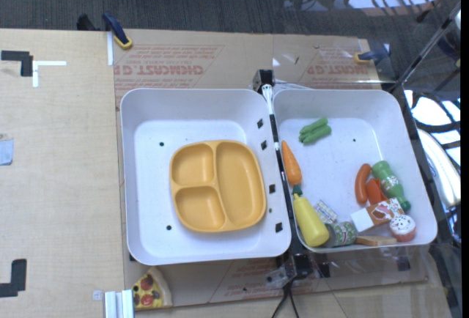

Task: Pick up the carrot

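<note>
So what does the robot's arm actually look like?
Cannot tell from this picture. Beyond the right bin, where it reaches in, there are dark slanted struts and a pale curved edge, too cropped to identify.

Glossy plastic carrot point(291, 164), smooth white plastic bins point(139, 163), matt wooden bench point(58, 199).

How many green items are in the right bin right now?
2: the green beans near the bin's top middle, and the green bottle by the right wall. The cluttered lower right corner may hide more.
</note>
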You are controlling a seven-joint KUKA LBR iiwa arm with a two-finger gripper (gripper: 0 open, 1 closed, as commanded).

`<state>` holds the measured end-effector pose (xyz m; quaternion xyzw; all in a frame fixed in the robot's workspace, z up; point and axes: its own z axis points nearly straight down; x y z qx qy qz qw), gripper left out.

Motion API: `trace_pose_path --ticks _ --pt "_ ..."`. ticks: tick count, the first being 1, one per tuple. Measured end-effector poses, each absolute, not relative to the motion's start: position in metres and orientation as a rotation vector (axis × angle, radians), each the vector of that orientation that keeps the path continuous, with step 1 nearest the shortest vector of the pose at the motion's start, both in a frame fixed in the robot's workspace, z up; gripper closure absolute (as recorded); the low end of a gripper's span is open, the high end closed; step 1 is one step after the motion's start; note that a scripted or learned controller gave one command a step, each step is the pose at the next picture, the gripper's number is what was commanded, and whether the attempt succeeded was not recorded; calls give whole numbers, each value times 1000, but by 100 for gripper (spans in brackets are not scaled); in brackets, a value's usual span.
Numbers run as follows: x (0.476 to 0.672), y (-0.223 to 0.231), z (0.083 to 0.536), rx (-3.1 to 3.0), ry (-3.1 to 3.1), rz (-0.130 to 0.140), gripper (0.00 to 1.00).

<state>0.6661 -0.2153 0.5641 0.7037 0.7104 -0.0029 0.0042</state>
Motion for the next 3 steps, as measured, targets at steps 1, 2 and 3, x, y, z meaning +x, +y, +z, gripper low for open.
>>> trace_pose_path --ticks 1,2,3 --pt "668 -213 573 2196 2230 -10 100" --pt "668 -213 572 2197 2229 -10 0" --pt "668 -213 572 2197 2229 -10 0"
